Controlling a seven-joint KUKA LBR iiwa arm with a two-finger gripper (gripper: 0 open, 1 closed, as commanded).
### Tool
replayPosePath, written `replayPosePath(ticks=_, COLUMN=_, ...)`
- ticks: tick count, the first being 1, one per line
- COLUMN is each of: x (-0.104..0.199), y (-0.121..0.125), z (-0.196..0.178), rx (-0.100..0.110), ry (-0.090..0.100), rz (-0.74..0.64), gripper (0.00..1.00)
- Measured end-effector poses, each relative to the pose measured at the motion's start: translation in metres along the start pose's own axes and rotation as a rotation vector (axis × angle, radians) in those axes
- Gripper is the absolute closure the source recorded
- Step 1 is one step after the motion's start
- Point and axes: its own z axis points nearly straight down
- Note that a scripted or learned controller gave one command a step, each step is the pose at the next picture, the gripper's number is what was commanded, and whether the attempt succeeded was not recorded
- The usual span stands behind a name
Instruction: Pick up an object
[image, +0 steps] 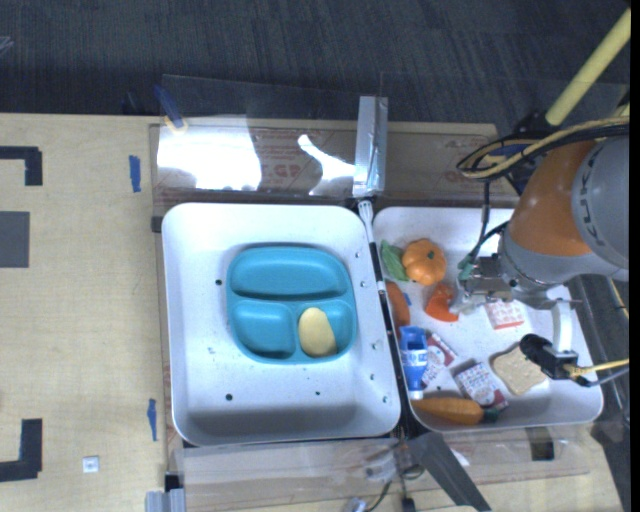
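Bench: pale wood top (70, 330), dark floor beyond its far edge.
Left bin (190, 300): holds a blue divided tray (270, 290); a yellow egg-shaped piece (317, 331) sits in the tray's near-right compartment. White floor is bare around the tray.
Right bin (585, 400): crowded. Orange pumpkin (424, 261) near the far-left corner, toast slice (516, 372) at the near right, blue carton (415, 357) by the dividing wall, orange carrot (450, 408) along the near rim.
Arm (570, 220): over the right bin's far right.
Gripper (478, 283): low beside the pumpkin; how its claw stands cannot be told.
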Motion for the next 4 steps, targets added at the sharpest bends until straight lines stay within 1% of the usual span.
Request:
replayPosePath(ticks=1, x=0.000, y=0.000, z=0.000, rx=0.001, ry=0.000, rz=0.000, gripper=0.00)
replayPosePath(ticks=2, x=0.015, y=0.050, z=0.023, rx=0.008, ry=0.001, rz=-0.039, gripper=0.00)
replayPosePath(ticks=3, x=0.016, y=0.050, z=0.012, rx=0.009, ry=0.000, rz=-0.041, gripper=1.00)
replayPosePath(ticks=4, x=0.091, y=0.096, z=-0.078, rx=0.006, ry=0.002, rz=0.139, gripper=1.00)
